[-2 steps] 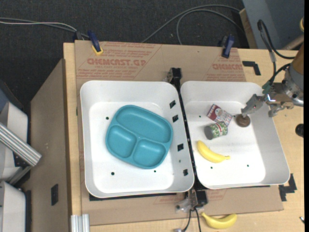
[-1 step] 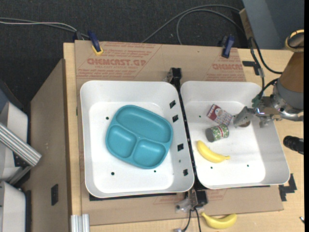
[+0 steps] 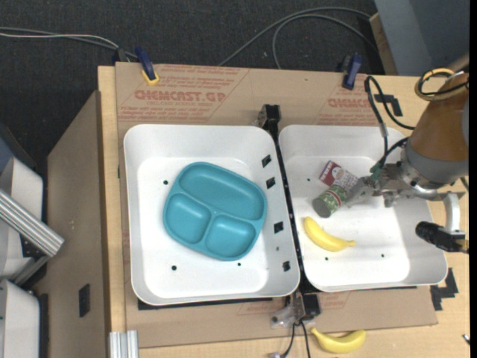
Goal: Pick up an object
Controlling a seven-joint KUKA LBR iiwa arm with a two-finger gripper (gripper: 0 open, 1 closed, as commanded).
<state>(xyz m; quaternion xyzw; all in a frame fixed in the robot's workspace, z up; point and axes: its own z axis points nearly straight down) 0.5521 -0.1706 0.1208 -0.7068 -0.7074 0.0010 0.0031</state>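
While the arm (image 3: 440,136) reaches in from the right, its gripper (image 3: 370,186) sits low over the right bin (image 3: 387,274). I cannot tell how the gripper is set, because it is small and dark from up here.

Right beside its tip lies a small can (image 3: 331,198), tipped on its side, with a green and red label. The can looks like it touches the gripper's tip, or is just next to it. A little red and white packet (image 3: 331,173) lies just above the can. A yellow banana (image 3: 326,236) lies near the can, lower down in the same bin.

In the left bin (image 3: 145,267) rests a blue plate (image 3: 215,209) with three parts. Another banana (image 3: 339,339) lies on the brown board (image 3: 223,88) below the bins. Two clips hold the board at the top edge.
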